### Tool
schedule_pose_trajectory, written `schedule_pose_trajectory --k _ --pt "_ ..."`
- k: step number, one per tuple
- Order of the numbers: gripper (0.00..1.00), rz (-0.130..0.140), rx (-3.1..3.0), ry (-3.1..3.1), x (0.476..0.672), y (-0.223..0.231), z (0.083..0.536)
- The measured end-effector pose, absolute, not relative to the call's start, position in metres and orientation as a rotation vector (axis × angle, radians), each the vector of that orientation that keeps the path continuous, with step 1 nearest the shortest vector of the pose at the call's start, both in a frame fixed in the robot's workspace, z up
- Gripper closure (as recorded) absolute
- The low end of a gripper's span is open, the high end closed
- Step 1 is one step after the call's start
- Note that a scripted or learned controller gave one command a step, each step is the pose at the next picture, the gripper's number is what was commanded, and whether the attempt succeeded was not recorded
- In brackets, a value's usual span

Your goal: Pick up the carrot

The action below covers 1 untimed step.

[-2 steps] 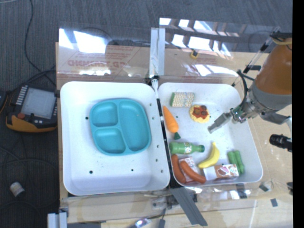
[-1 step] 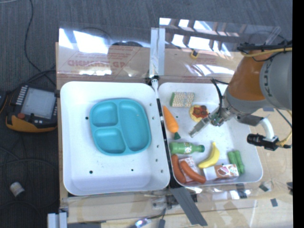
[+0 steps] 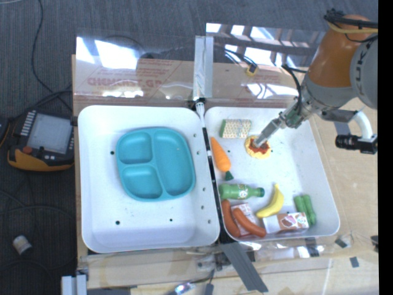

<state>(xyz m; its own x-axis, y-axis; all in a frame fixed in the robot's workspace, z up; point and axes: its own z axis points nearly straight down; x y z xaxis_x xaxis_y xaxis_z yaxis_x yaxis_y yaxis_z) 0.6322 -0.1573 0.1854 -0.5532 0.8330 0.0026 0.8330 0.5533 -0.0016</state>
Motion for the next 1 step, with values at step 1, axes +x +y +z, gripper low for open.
schedule_pose_trajectory --k 1 --pt "0.00 -0.002 -1.302 -2.875 0.6111 -0.1570 0.1004"
